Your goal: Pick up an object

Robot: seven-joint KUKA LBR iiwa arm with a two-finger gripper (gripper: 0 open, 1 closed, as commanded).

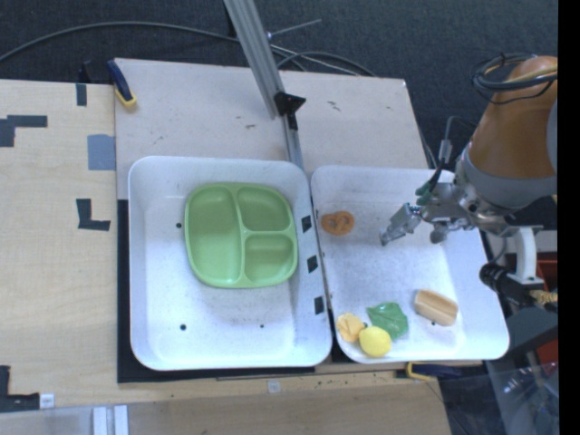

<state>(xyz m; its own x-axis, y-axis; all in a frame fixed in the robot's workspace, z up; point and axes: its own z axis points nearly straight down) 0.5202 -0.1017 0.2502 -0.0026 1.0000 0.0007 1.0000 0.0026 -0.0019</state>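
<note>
metallic end effector (415, 227) released above speckled white bin (471, 333), round brown cookie (338, 223) nearby

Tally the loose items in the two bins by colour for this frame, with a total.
Green: 2, divided plate and small green item
Yellow: 2, ball and piece beside it
Orange-brown: 1, round item
Tan: 1, bread-like block
Total: 6

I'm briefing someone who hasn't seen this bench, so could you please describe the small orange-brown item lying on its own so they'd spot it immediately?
Start at the right-hand white bin. Near its upper left corner, beside the divider between the bins, lies a small round orange-brown piece. It sits alone, left of the gripper, while the yellow lemon, green piece and bread roll cluster along the bin's near edge.
</note>
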